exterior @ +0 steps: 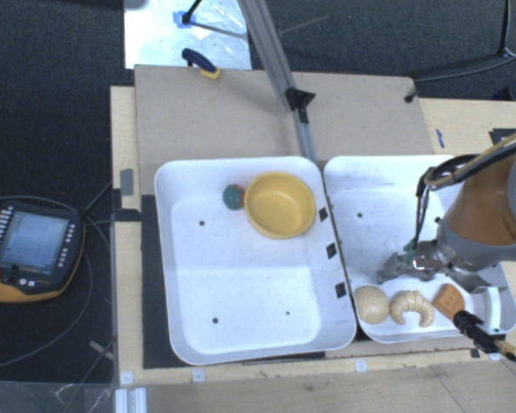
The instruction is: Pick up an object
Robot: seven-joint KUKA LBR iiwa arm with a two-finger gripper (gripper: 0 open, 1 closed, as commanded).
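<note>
A robotics lab: a handheld control pad [27,259] with a screen lies on dark carpet at the left, cabled to a counter [267,110] carrying two white bins [176,317]

Claw [394,269] above croissant [413,307]

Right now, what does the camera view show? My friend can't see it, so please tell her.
A grey and orange robot arm reaches into the right white bin, above a pale egg-shaped thing, a croissant and an orange cracker. In the left white bin, a yellow bowl sits beside a small green ball.
</note>
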